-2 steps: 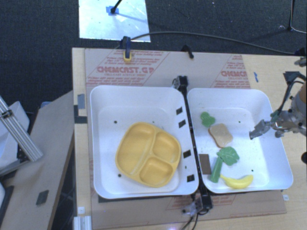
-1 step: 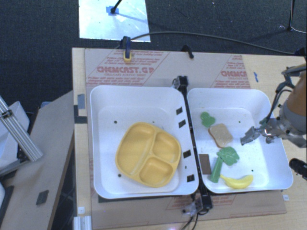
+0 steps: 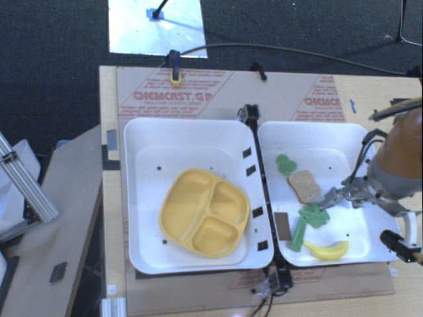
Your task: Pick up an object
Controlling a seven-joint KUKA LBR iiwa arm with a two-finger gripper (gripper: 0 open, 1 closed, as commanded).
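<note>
Arm's jaws sit w/ tips by the tan slice & green piece, width can't tell; centre over one before closing.

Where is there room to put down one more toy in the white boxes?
The left bin has bare floor all around the yellow tray, most along its top and left. The right bin is free along its top edge, above the green piece. Lower down it is crowded: brown slice, green toy, banana and the claw.
</note>
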